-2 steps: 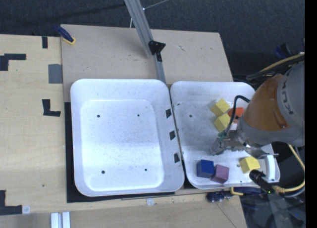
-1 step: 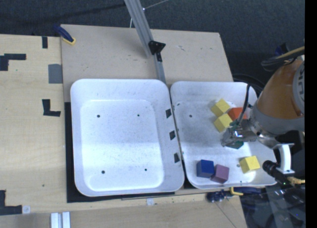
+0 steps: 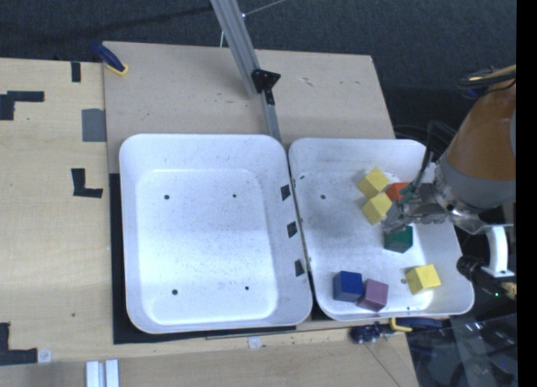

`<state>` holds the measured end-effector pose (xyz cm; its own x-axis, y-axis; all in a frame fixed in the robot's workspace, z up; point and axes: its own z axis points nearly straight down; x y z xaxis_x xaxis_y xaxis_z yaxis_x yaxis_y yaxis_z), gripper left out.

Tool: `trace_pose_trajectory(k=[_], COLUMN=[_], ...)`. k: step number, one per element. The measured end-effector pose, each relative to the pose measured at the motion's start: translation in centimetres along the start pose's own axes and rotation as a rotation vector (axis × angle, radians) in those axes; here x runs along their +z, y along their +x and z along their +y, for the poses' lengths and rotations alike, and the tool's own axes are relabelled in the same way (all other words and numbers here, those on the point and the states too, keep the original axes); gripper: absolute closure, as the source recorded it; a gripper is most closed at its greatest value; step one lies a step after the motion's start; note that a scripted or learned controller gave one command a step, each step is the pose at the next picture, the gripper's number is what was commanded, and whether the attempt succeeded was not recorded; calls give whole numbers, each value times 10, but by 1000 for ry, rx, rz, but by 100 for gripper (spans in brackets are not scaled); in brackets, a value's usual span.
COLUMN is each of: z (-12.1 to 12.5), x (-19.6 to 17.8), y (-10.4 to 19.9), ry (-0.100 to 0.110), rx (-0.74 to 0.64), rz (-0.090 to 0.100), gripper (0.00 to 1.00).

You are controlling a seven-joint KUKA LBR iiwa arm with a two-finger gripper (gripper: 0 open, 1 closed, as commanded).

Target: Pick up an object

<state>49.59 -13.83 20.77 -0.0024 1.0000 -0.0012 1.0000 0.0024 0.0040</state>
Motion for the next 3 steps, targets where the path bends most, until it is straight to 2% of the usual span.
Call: trace_pose_trajectory(k=[1, 2, 3], z=[9, 30, 61], x=[-46, -47, -50], y=[-1, 54, 102], ry=[0, 4, 4], rx=[0, -5, -5], rz=[0, 3, 3], gripper=[100, 100, 100])
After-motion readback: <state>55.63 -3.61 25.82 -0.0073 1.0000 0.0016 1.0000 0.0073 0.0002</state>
